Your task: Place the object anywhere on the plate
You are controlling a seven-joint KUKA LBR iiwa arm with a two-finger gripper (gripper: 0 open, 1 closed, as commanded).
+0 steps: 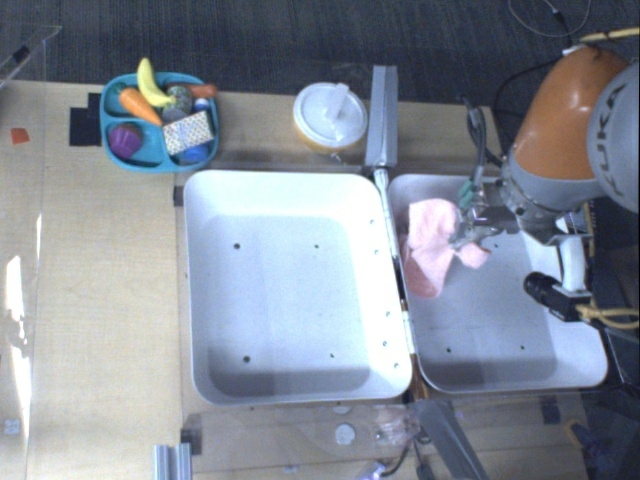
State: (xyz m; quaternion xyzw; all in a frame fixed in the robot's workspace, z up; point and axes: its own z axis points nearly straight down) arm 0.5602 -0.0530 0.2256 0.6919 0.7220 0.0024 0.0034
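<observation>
Fingers (470, 230) sit against the pink cloth (430, 246) in the right bin (520, 368); you cannot tell their spread. Confirm a grip before lifting toward the blue plate (155, 123).

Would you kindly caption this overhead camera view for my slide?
KUKA arm's gripper at a pink cloth in the right bin; left bin beside it.

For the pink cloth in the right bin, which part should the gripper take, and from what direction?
Probably the raised, bunched fold at the right edge of the pink cloth, taken from straight above. The cloth lies crumpled against the left wall of the right bin, so a side approach from there is blocked, while the gripper already sits at that right edge.
</observation>
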